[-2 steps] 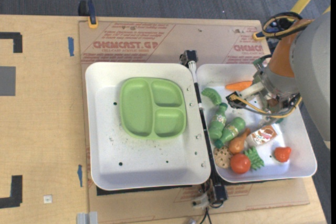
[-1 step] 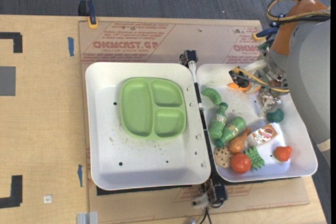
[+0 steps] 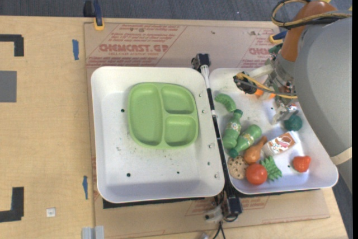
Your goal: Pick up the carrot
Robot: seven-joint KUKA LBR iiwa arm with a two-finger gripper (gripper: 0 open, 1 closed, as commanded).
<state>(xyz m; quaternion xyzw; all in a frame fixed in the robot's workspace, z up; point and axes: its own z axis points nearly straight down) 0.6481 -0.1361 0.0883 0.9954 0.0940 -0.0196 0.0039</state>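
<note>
Fingers, spread impossible to tell, low in right bin; behind, cardboard printed "CHEMCAST GP".

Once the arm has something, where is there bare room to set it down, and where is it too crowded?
Bare floor rings the green three-compartment plate in the left white bin, widest along its near edge. The right white bin is crowded: green toy bottles, a red tomato and other toy food fill its middle and near half, with the gripper at its far end.

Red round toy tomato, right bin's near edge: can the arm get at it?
Probably yes: the red round toy tomato lies uncovered from above, though a speckled cookie and green leafy toy crowd it.
</note>
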